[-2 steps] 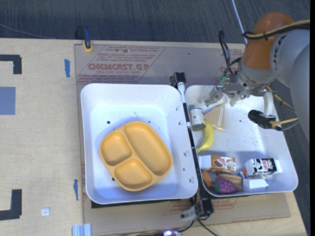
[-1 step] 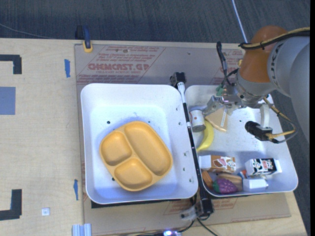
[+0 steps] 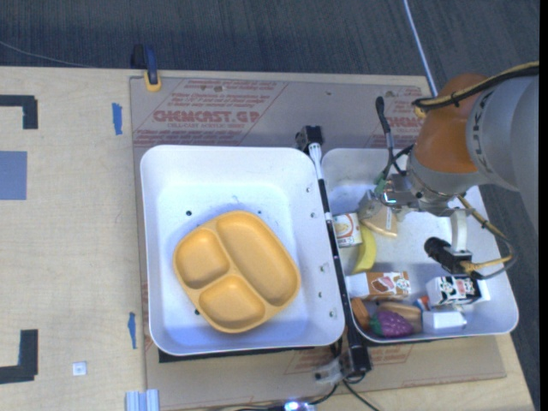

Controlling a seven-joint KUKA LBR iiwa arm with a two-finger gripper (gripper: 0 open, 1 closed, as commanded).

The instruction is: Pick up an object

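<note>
The right bin [image 3: 505,315] holds several small toy foods. A yellow banana [image 3: 366,252] lies near its left wall, beside a small white carton with an orange label [image 3: 346,229]. A pale tan piece [image 3: 383,222] sits just above the banana. My gripper [image 3: 380,202] is low over the upper left part of this bin, right over the tan piece and close to the banana's top. The grey arm with its orange band [image 3: 445,139] comes in from the right. The wrist hides what lies directly beneath it.
Along the right bin's front lie purple grapes [image 3: 394,322], a printed box [image 3: 390,282], a white block [image 3: 443,319] and a black-and-white carton [image 3: 454,289]. The left bin [image 3: 171,187] holds a yellow divided plate [image 3: 235,270]. Cables trail off the arm.
</note>
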